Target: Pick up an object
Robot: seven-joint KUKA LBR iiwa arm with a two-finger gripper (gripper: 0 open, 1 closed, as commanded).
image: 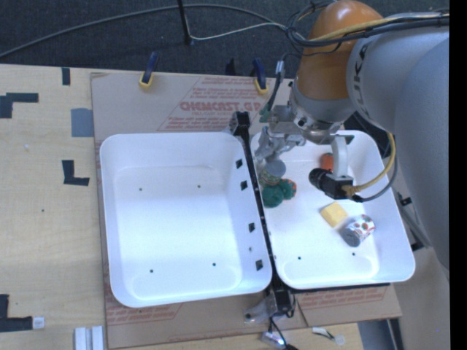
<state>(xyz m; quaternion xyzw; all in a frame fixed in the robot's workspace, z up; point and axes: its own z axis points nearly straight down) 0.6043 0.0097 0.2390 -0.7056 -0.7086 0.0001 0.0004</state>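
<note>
Approach step: claw (273,168) positioned in the right bin (379,265), just above the green object (276,192).

The claw hangs at the bin's left wall, beside the divider between the two bins. Whether it is open or closed cannot be told, and nothing can be seen held in it. The green object lies directly below it, with an orange piece (291,187) touching its right side; it looks soft, lumpy and irregular. A yellow block (334,214) and a grey, red and white item (357,230) lie apart to the right. The next move probably calls for a straight descent, a closure on the green object, then a lift clear of the wall.
</note>
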